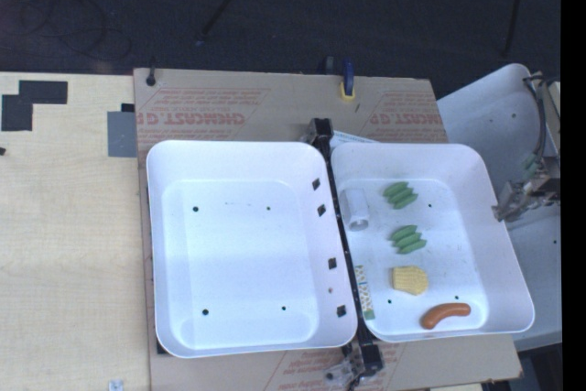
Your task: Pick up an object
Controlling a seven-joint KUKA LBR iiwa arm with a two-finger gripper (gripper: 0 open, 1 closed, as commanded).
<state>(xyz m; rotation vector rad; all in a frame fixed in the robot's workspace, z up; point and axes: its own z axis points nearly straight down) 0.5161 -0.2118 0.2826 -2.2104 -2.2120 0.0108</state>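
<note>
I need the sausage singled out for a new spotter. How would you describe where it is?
Look at the right-hand white bin, then down to its near right corner. The sausage lies there, just right of the yellow corn piece. It is the only orange-brown, curved item; the others are green, yellow or grey.

Only readable stuff here is the red print on the brown cardboard sheet (275,105) lying under the two bins. It's upside down from this angle. The line on the left looks like "CHEMCAST GP", though a few letters are fuzzy. On the right there's another bit of the same print, cut off, ending in what looks like "GP". More red lettering peeks out on the cardboard's near edge below the bins, but it's too chopped to read.
</note>
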